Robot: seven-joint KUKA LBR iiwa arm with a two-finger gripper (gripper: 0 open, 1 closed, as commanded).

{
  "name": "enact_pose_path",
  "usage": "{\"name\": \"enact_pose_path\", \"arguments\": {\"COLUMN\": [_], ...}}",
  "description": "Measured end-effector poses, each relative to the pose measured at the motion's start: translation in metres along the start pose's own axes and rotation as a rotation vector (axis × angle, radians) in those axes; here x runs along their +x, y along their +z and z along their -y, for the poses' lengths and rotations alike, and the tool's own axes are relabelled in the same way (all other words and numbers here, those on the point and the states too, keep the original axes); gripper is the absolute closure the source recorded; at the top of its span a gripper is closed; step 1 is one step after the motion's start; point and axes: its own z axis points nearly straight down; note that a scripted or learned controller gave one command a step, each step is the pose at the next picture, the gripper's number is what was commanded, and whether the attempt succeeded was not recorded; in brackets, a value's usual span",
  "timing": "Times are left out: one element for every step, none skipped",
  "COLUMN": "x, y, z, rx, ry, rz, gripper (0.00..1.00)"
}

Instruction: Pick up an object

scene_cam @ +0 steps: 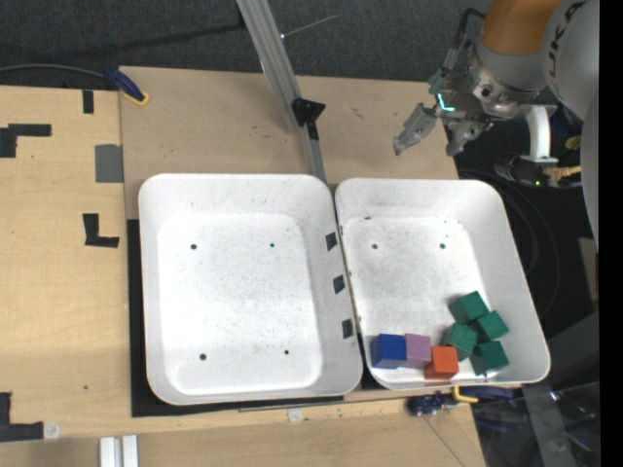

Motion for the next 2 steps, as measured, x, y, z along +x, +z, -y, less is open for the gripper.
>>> {"name": "enact_pose_path", "arguments": {"x": [0.0,0.005], "y": [-0.004,0.041], "z": [-0.001,-0.001], "rx": [-0.005,-0.001], "ry": [-0.001,-0.001], "rz": [0.002,0.002], "gripper": [0.0,0.0]}}
